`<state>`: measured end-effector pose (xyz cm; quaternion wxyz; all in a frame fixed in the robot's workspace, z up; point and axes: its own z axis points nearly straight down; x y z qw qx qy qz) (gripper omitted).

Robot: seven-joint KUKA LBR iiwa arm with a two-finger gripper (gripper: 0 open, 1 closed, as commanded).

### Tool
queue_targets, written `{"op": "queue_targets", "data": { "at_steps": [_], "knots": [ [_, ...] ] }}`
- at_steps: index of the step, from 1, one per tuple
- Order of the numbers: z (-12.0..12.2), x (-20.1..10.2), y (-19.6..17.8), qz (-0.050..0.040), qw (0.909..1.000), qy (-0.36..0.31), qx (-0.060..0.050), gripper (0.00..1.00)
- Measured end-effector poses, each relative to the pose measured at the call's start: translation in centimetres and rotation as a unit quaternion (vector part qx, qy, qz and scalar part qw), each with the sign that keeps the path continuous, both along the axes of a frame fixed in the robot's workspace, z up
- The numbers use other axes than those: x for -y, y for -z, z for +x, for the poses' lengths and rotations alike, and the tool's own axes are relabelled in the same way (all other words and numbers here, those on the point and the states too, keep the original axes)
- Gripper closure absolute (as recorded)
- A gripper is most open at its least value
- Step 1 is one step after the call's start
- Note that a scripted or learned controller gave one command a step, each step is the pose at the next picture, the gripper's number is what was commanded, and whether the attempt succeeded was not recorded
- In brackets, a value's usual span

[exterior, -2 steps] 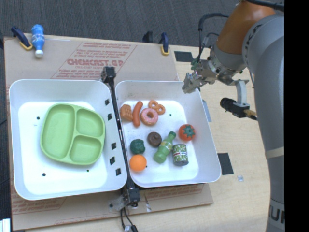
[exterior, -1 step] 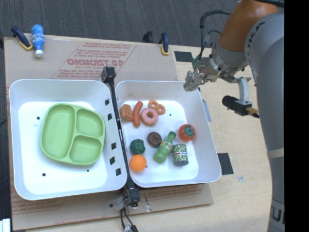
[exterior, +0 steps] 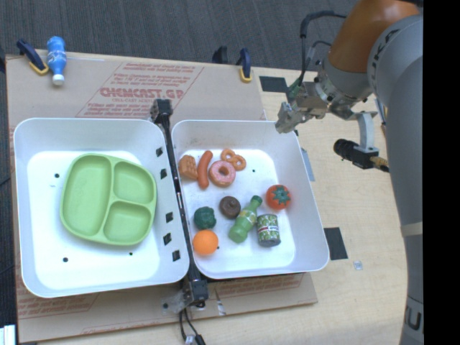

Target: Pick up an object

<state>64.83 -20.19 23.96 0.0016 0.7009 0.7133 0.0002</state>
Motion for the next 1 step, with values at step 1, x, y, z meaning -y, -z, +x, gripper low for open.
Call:
{"op": "queue_targets", "data": {
  "at_steps": [1],
  "knots": [
    [0.07,-0.04,-1.05,-0.0005,1.0000,-0.002,0.001,1.00]
  ]
}}
